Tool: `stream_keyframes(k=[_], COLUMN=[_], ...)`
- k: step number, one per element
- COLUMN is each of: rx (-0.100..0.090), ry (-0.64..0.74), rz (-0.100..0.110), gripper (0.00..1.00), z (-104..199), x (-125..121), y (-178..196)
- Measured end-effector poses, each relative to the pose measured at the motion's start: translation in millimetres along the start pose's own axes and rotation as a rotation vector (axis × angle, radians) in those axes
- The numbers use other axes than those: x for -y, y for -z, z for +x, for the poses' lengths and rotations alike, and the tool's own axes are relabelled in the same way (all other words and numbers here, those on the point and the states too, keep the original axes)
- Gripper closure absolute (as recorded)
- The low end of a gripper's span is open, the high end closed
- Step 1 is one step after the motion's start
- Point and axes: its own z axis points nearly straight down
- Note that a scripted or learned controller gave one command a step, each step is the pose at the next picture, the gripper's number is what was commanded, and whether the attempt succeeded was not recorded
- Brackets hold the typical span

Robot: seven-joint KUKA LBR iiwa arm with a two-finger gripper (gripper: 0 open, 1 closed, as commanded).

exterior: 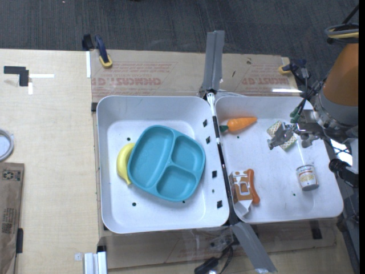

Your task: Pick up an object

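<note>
The right bin holds an orange carrot near its back left corner, a small tin can at the right, and an orange and white packet by the left wall. A pale patterned object lies at the back right, with my gripper right against its right side. The arm covers the contact, so I cannot see whether the object is held.
The left bin carries a blue divided plate with a yellow banana tucked under its left edge. A grey divider bar stands between the bins at the back. Cables hang near the right bin's right rim.
</note>
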Motion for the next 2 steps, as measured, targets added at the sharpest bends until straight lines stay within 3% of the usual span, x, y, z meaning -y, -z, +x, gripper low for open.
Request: stream_keyframes(k=[1,2], rx=[0.003,0.01], ry=[0.036,-0.027], rz=[-0.013,-0.016], gripper=[0.0,0.0], z=[-36,2], x=[-59,-127], y=[-121,-122])
